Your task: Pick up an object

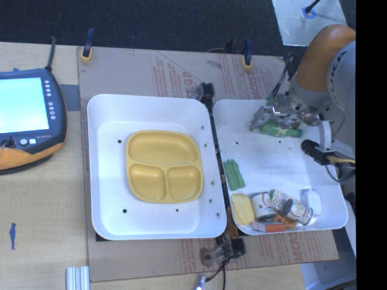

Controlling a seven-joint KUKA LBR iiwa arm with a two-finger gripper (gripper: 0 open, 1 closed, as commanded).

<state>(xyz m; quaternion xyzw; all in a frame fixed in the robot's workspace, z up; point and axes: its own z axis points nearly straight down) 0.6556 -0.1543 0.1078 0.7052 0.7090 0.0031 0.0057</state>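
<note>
Grey gripper (264, 118) sits low over a green object (284, 130) in the right bin (254, 156), grip state unclear.

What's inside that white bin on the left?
In the left bin lies a yellow divided tray, with three compartments holding nothing visible. A few small dark dots mark the bin floor around it. Whatever lies beneath the tray is covered.
</note>
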